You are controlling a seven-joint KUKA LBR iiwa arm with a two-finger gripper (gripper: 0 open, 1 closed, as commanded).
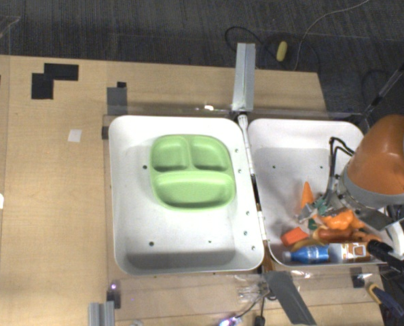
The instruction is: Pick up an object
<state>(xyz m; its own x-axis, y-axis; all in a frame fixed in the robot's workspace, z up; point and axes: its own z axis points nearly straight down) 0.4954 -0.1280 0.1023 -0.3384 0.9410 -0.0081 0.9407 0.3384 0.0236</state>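
Two shallow white plastic bins side by side on a pale wooden counter [45, 202], touching along their shared inner rim. In the left bin [130, 240]: one light green sectioned plastic tray [191, 171], with two small compartments at the far side and one wide compartment at the near side, lying flat near the bin's middle. In the right bin [290, 148]: a cluster of small items heaped in the near right corner. Among them, a small orange cone-like piece [306, 193] at the cluster's far edge, a red-orange block [293, 236] at its left, and a blue-and-white bottle [320, 253] lying on its side along the near wall, just beside the block. Over the cluster, a lumpy orange toy-like object [337, 221], partly covered by the arm. Grey arm with orange band [385, 158] reaching in from the right, over the right bin's near right corner. End effector [322, 210] low among the heaped items, close to the lumpy orange object; fingers too cluttered and small to read, so cannot tell whether wide, narrow or holding anything
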